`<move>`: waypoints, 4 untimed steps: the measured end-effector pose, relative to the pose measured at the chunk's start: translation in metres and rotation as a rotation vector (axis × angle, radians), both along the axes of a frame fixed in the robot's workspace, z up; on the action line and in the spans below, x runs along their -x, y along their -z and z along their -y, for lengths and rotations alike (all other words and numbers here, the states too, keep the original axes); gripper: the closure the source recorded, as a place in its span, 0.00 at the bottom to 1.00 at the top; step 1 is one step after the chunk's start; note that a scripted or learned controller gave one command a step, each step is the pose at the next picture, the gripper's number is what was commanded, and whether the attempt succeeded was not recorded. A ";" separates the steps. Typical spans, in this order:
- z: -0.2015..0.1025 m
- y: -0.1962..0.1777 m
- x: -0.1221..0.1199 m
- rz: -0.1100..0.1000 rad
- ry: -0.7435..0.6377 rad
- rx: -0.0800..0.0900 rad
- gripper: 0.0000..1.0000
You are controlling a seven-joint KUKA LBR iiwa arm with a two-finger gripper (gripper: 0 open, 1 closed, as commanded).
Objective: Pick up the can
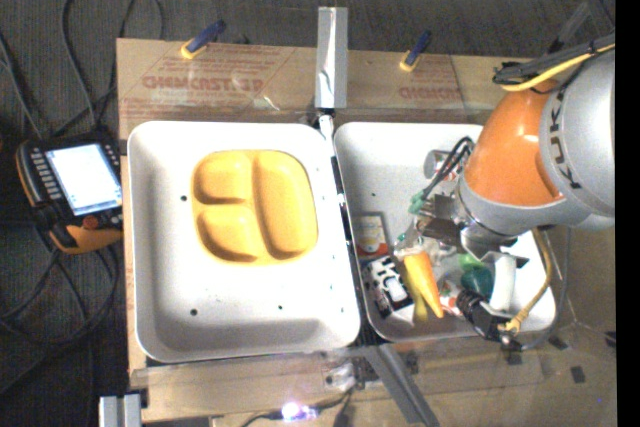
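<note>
Partly hidden, can up-frame of claw, right bin

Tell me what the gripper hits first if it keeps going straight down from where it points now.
Probably the clutter in the right bin: the gripper points down at the orange carrot-like item, though depth is unclear from this view.

The robot arm is cut off by the right edge and covers much of the right bin. Its wrist hides the gripper, so the fingers cannot be made out. Items beneath it, a green object and a white object, are partly hidden. A small carton has print too small to read.
</note>
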State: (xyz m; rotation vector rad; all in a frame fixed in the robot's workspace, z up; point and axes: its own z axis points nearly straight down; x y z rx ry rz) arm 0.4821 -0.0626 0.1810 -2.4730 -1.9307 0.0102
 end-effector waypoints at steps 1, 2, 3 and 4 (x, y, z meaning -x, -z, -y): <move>0.014 0.000 -0.015 0.001 -0.091 0.000 1.00; -0.023 -0.021 -0.011 0.002 -0.289 -0.001 1.00; -0.023 -0.021 -0.011 0.002 -0.290 -0.002 0.00; 0.030 0.076 -0.003 0.004 -0.207 -0.003 0.00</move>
